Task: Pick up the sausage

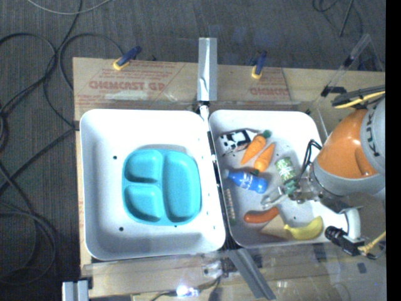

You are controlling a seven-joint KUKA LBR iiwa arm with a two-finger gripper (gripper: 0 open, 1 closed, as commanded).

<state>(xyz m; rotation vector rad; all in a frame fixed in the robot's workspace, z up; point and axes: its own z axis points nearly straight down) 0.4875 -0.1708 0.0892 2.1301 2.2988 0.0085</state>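
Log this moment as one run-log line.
task: pick up sausage | gripper: above right bin, just over sausage | sausage: lying in bin, not held | neighbours: banana, blue bottle

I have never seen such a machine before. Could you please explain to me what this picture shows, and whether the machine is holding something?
One camera above the bench looks down at a slant. The grey and orange shape at the right is a robot arm. Its grasping part, the tool, hangs low over the right bin.

Two shallow white bins stand side by side. The left bin holds a blue tray with compartments. The right bin holds toy food: two carrots, a blue bottle, a green bottle, a banana and the sausage, reddish, near the front.

The tool is just above the sausage. I see nothing between its fingers, so it holds nothing yet.
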